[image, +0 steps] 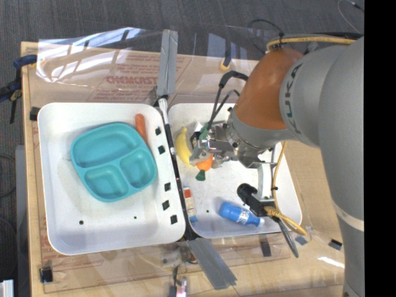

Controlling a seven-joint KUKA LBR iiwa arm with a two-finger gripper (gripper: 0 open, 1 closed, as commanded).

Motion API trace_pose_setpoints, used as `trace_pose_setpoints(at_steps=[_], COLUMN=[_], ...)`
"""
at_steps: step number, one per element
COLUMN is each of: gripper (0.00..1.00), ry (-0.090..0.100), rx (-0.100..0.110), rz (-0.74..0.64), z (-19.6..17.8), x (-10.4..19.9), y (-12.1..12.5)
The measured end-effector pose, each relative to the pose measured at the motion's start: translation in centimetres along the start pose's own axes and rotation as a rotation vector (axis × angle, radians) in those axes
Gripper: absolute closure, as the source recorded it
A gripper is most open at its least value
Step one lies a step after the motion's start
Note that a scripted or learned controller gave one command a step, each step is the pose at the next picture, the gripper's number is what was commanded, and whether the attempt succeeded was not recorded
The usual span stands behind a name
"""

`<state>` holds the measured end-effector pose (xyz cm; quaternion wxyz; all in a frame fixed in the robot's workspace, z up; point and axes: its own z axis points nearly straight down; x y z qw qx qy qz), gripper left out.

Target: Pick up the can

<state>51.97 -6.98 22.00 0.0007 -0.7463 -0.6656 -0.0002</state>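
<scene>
The can point(239, 213) is a blue cylinder with a pale band, lying on its side near the front edge of the right bin point(216, 226). My gripper point(207, 146) hangs over the left part of that bin, well behind and left of the can. It is just above an orange toy carrot point(205, 162) with a green tip and right of a yellow banana point(182, 146). Nothing of the can is near the gripper.
In the left bin point(62, 215) lies a teal divided plate point(113, 161), with a small orange-red sausage-shaped toy point(140, 125) behind it. A thin white and red tube point(188, 202) lies along the right bin's left wall. The arm's grey and orange body covers the right bin's back right.
</scene>
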Motion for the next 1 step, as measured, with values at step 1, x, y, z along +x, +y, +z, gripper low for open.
trace_pose_setpoints(at_steps=[1], gripper=[1.0], ry=[-0.001], rx=[0.002], rz=[-0.165], z=[0.71], x=[-2.04], y=[6.86])
